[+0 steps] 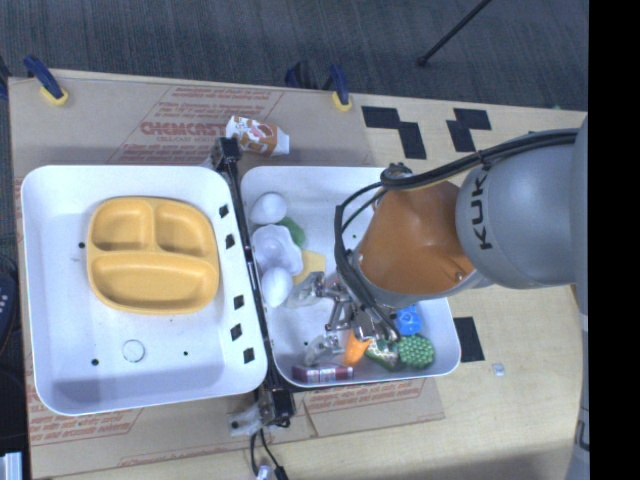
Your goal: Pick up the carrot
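The tool (345,330) hangs low in the right bin (420,183), its metal fingers too cluttered to tell whether spread or closed, and the carrot (357,349) lies just below and beside its tips, toward the bin's near wall.

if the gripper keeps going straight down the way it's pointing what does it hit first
Most likely the carrot. The gripper points down into the right bin with the orange carrot just below its fingertips, beside a green bumpy toy. Height can't be judged from this slanted view.
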